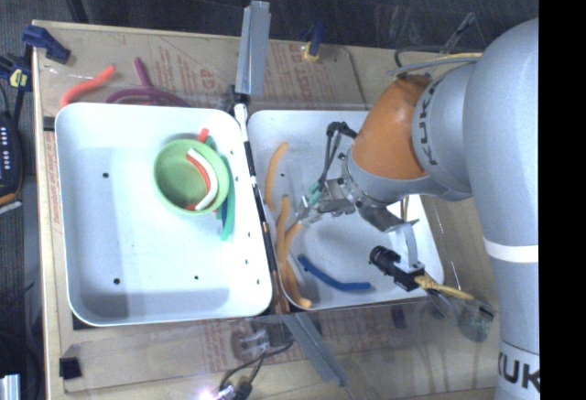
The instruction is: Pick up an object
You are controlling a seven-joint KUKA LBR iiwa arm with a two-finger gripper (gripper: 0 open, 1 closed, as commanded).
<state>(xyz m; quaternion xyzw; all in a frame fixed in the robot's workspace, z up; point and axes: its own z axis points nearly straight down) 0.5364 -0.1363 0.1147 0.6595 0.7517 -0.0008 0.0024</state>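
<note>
End effector point(316, 203) is hovering over the right bin point(302, 128), state indeterminable; orange strips point(286, 238) are looking light, limp, slippery, best pinched mid-length.

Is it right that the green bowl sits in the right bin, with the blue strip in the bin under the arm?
Not quite. The camera view shows the green bowl in the left bin. The blue strip does lie in the right bin, under the arm.
</note>
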